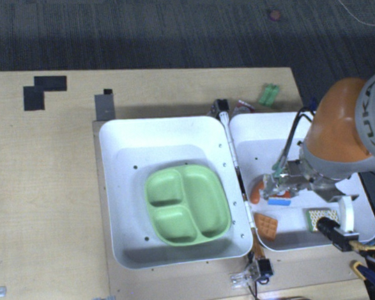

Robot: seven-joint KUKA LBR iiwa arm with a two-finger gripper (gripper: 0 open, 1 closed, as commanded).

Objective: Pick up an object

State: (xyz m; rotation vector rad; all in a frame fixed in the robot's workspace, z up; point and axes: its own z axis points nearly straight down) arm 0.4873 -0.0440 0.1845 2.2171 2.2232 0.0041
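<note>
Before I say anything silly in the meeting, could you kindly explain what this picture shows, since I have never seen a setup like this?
You are looking down at a slant from a fixed camera above a wooden bench. The grey and orange machine on the right is a robot arm; its end effector is low inside the right white bin. I cannot tell whether it is gripping anything. That bin holds small items: something red, a blue piece, a waffle-like orange square and a speckled green block. The left white bin holds a green divided tray.
</note>
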